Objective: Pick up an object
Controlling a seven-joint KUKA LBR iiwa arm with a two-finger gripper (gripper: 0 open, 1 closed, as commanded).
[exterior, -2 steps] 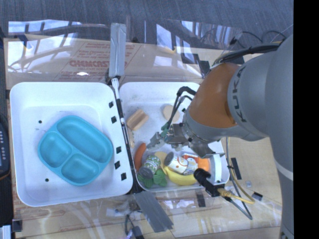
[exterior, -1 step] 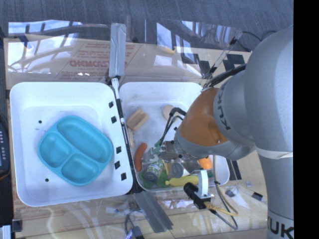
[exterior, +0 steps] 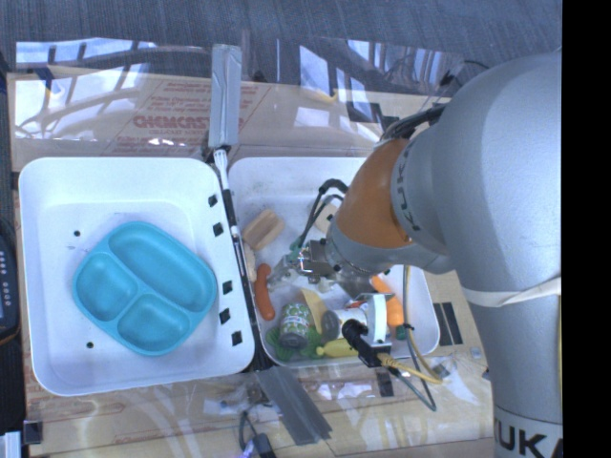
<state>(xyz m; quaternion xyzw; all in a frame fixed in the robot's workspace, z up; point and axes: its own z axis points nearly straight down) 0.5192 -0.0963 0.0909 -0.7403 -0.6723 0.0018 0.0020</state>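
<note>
My gripper (exterior: 299,261) hangs low in the right bin (exterior: 277,175), under the grey arm with its orange band. It is over a pile of small toy foods. Just left of it lies a red sausage (exterior: 264,292). A tan wooden block (exterior: 263,227) sits up and to the left. Below the gripper are a yellow wedge (exterior: 313,306), a green can (exterior: 294,324) and a yellow piece (exterior: 334,348). An orange carrot (exterior: 382,284) shows at the arm's lower edge. The arm hides the bin's right part.
The left bin (exterior: 57,189) holds a blue divided plate (exterior: 145,286). A black-clipped wall (exterior: 232,256) separates the two bins. Cables and a black and yellow fitting (exterior: 377,351) trail from the wrist over the right bin's front edge.
</note>
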